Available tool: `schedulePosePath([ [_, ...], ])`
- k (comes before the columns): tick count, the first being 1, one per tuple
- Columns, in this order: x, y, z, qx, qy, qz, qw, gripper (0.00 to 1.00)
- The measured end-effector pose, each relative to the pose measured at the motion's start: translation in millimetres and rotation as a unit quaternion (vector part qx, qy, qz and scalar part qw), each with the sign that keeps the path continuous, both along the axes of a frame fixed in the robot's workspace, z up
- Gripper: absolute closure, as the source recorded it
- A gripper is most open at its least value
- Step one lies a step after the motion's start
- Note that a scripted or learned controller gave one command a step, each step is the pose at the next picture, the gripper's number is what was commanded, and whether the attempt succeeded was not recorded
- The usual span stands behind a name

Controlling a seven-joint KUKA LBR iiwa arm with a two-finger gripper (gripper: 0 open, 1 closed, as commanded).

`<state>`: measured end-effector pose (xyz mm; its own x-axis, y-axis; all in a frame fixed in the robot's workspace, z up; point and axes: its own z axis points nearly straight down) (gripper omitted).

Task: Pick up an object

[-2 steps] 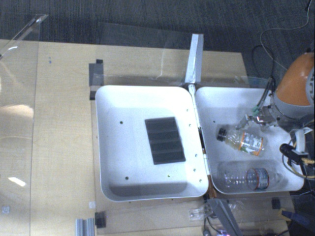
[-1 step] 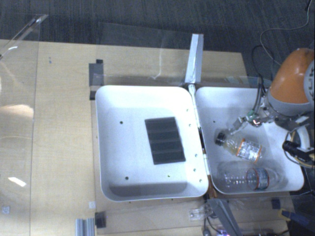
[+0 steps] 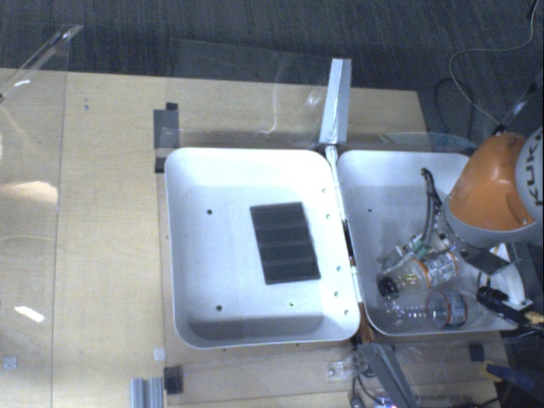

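- Pincer (image 3: 422, 262) is low in the right bin (image 3: 374, 194), under the orange band of the arm (image 3: 489, 189). It sits in a tangle of clear, glinting parts; I cannot tell how far it is open, nor whether anything is between its tips.
- Task's things: touching or just beside the pincer on the near-left lies a clear item with a dark cap (image 3: 399, 280). A second clear item, bottle-like (image 3: 425, 311), lies just nearer the camera against the bin's front wall.
- Risk 1: both items look transparent and rounded, so my guess is they will roll or squirt out sideways if the tips close off-centre.
- Risk 2: the two items lie close together. Closing on one may nudge the other, or catch both badly and drop them on the lift.
- Risk 3: the bottle-like one is hard against the front wall. A descent there could jam a tip on the wall or the bin floor.
- Risk 4: a dark cable (image 3: 427, 192) runs just behind the pincer; it could snag during a lift.
- Farther left, well apart: the left bin (image 3: 195, 228) holds a flat dark ribbed slab (image 3: 285, 242). It lies flush to the floor, so it is probably a poor target.
- The desk (image 3: 102, 228) round the bins poses no hazard that I can judge.
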<state>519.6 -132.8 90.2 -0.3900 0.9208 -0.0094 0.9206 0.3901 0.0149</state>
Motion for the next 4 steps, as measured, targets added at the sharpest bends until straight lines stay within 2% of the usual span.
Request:
schedulePosePath([
  [1,-26.7,30.3,0.6,0.0,-0.002,0.017,0.9999,0.0],
  [2,12.4,36.8,-0.1,0.0034,0.003,-0.132,0.9912,0.0],
  [3,92.6,45.9,-1.5,0.0027,0.002,-0.103,0.9947,0.0],
  [4,95.2,47.5,11.6,0.0028,-0.002,-0.099,0.9951,1.0],
])
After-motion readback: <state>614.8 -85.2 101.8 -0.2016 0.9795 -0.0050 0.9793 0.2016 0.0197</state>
